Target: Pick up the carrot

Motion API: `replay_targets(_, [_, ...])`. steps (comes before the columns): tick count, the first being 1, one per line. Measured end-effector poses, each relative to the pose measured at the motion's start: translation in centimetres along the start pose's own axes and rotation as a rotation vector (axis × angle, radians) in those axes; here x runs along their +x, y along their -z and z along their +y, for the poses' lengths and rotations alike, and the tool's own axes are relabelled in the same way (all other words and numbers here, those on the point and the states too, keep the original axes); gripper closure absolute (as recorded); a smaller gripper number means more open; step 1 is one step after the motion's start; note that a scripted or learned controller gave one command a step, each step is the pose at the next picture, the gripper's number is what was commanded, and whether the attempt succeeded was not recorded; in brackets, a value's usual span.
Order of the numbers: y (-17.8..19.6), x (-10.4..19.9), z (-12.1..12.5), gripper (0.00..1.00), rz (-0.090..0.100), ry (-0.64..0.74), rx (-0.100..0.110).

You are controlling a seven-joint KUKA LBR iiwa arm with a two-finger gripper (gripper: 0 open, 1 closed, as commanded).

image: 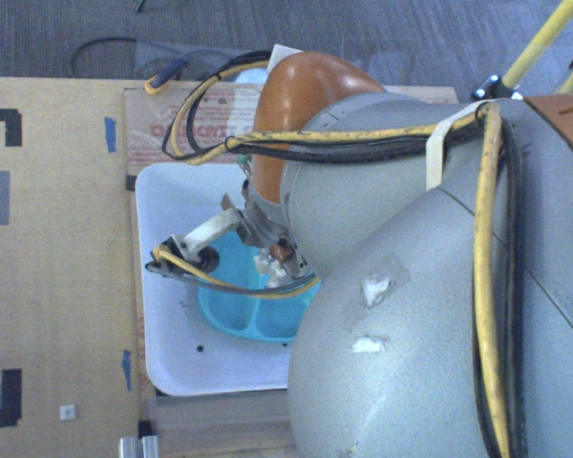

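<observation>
Arm (411, 256) fills most of the camera view, reaching from the right over the white bin (167, 351). Its orange band (301, 93) sits above the wrist, with yellow and black cables (210, 136) looped around it. The gripper (267, 260) hangs low over a blue divided dish (239, 318) in that bin. Gripper state: cannot tell, since wrist hardware hides it. Carrot position: cannot tell; it is probably under the arm. Judged step: descent or grasp attempt. Next move calls for closing on the carrot and lifting clear of the dish.

blue divided dish (237, 315), white bin (167, 351)
</observation>
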State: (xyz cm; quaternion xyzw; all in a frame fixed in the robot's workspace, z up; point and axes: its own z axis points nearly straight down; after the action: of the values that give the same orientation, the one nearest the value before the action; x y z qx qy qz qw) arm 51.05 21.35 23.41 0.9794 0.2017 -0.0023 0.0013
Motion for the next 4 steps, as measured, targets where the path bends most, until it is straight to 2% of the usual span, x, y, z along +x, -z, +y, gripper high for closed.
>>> replay_targets(1, [-1.6, -4.8, 3.2, 1.00, -0.006, 0.121, 0.002])
replay_targets(2, [-2.6, -1.9, -1.9, 1.00, 0.000, -0.169, -0.001])
replay_targets(3, [-2.1, -5.0, 3.9, 1.00, -0.005, -0.163, 0.001])
replay_targets(4, [-2.4, -3.6, 0.8, 1.00, -0.001, -0.198, 0.000])
